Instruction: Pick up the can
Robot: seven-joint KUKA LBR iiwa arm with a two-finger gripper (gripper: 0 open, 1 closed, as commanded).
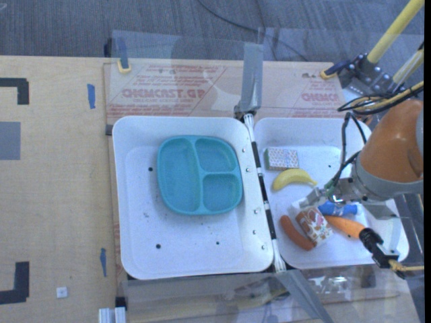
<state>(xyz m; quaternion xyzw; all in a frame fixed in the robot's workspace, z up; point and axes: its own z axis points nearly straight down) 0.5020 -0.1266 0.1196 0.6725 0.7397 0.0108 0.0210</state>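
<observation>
1. On the worktop (54, 180), the left bin (135, 247) carries a teal divided plate (199, 175) at its centre, lying flat and well apart from everything the task concerns

2. In the right bin (296, 258), a small patterned sponge-like block (281, 158) sits toward 11 o'clock, with a banana (293, 178) just below it

3. The can (314, 224), red and white, lies tilted near the bin's middle, toward 6 o'clock from the banana; a sausage-like red piece (295, 233) is touching or just beside it at 8 o'clock, and a carrot (347, 226) lies close at 3 o'clock

4. The can looks to rest among its neighbours and not raised, so the pick-up appears not yet done: a firm grasp and the lift are left

5. The tool (326, 195) hangs at about 1 o'clock of the can, close over its upper end, beside a blue object (340, 209); whether it touches the can cannot be told, and its opening cannot be made out from this slant
</observation>
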